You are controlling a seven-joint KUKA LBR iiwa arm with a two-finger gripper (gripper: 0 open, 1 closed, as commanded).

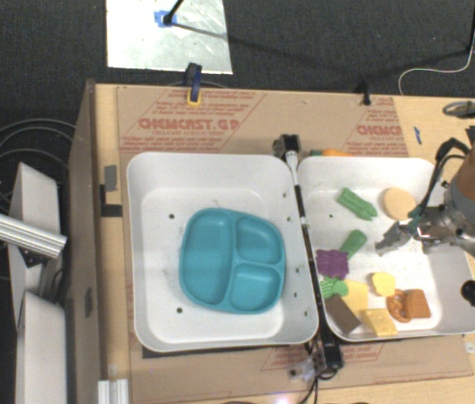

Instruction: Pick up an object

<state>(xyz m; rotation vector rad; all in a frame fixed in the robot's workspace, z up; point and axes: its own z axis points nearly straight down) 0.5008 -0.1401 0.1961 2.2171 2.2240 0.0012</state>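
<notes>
Can't tell if the gripper (392, 241) is clenched or released, too blurry, hovering in right bin (450, 324) w/ toy food (381, 297) just below-left, teal tray (232, 259) in left bin (149, 225).

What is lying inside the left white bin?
Inside the left white bin lies one blue divided plate, its three compartments bare. Whatever is beneath the plate is covered and cannot be seen.

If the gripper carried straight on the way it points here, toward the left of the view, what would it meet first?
Probably the small green piece just left of the gripper, with the purple piece slightly beyond and lower. The gripper's height above the right bin is unclear from this single slanted view, so it might pass over them.
</notes>
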